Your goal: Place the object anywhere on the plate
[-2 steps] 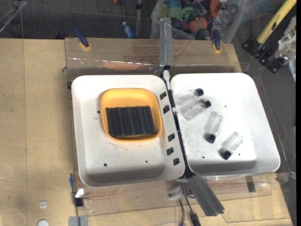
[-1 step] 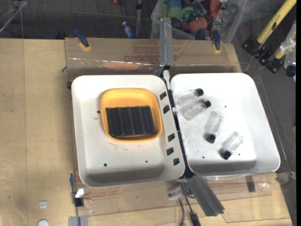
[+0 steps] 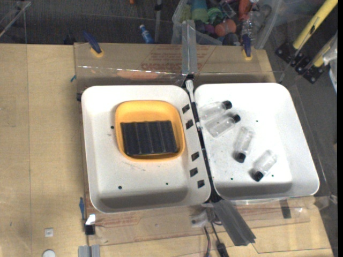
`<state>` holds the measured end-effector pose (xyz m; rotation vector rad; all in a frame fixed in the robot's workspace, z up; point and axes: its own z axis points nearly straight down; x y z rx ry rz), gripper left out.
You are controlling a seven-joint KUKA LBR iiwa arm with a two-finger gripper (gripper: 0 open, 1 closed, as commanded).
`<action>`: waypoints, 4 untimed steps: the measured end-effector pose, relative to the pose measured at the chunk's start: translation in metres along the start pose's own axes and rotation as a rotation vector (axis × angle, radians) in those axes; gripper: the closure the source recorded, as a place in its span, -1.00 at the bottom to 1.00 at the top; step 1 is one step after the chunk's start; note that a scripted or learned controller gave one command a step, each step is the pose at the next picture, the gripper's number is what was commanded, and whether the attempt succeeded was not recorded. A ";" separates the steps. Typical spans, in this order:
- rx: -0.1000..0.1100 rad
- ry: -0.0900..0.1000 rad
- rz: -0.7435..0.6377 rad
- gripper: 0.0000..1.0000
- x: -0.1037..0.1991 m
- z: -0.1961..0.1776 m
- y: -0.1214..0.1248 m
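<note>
Four small clear vials (image 3: 244,141) with black caps lie in the right bin (image 3: 284,98), well apart from the yellow plate (image 3: 150,109); light, slick, roll-prone, best pinched mid-body across the barrel.

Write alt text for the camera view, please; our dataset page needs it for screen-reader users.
Two shallow white bins sit side by side on a wooden bench: the left bin holds a yellow plate with a dark ridged block on it, and the right bin holds four small clear bottles with black caps, scattered.
</note>
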<state>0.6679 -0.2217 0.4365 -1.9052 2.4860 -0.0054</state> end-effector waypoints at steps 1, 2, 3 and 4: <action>-0.001 -0.001 -0.262 1.00 0.000 0.000 0.000; -0.003 -0.001 -0.532 1.00 0.000 0.001 0.000; -0.009 -0.004 -0.822 1.00 -0.017 0.001 0.005; -0.005 -0.001 -1.033 1.00 -0.011 0.001 0.003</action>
